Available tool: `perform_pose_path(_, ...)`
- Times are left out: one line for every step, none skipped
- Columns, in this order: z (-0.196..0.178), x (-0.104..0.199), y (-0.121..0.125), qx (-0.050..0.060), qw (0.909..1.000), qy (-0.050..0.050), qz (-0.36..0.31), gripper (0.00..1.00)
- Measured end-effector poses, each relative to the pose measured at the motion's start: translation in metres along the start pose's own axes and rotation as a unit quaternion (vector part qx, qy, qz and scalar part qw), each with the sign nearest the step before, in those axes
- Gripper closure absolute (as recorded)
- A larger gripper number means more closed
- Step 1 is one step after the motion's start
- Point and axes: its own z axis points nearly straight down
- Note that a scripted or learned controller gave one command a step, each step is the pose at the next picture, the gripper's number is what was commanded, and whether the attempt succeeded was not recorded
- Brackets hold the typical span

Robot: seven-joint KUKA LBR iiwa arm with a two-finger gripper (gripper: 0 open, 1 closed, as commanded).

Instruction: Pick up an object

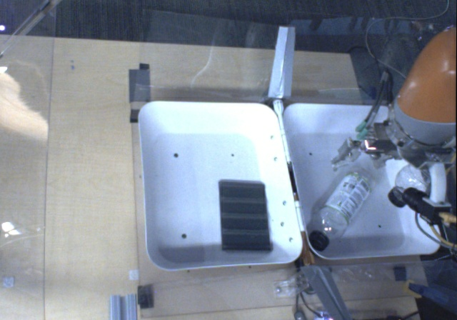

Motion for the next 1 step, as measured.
perform_pose_path(-0.0224,0.0343,0.0777,-0.003,0.9948,-0.001,-0.101,0.0)
